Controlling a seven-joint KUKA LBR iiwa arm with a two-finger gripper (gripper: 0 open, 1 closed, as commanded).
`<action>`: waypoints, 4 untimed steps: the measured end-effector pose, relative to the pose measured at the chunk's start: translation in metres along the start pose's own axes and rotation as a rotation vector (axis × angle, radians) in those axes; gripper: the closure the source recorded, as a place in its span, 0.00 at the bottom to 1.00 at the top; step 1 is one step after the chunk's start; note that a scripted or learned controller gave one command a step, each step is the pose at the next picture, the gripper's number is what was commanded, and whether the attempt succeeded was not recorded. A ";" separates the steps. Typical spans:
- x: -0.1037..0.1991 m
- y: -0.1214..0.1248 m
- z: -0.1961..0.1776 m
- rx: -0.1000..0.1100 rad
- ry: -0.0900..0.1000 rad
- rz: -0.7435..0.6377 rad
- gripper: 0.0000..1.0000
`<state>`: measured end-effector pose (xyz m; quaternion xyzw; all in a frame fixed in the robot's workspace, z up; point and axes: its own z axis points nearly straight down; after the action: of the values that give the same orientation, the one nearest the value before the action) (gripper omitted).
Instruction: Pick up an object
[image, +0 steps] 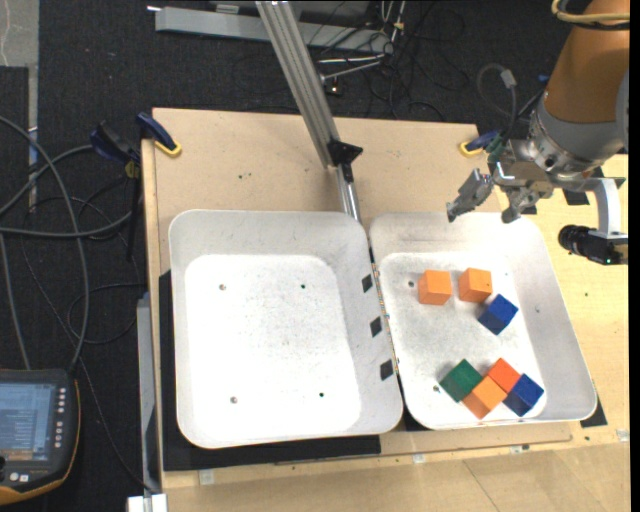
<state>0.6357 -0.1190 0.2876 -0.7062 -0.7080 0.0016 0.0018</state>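
Wooden counter (260, 160) carried two white bins. My pincer (492, 196) hung spread open, gripping nothing, above the right bin's (560, 300) far rim. Inside that bin: seven blocks, two orange blocks (434, 287) nearest my pincer.

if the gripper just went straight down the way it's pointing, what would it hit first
Most likely bare floor at the far rim of the right bin, not a block. The gripper, fingers apart, hangs beyond the two orange blocks. Depth is hard to judge from this slant.
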 end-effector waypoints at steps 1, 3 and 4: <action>0.000 0.001 -0.003 -0.005 -0.001 -0.001 0.00; 0.010 -0.005 0.105 0.002 0.000 0.003 0.00; 0.016 -0.007 0.168 0.002 0.000 0.002 0.00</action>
<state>0.6276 -0.1026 0.1197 -0.7071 -0.7071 0.0021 0.0024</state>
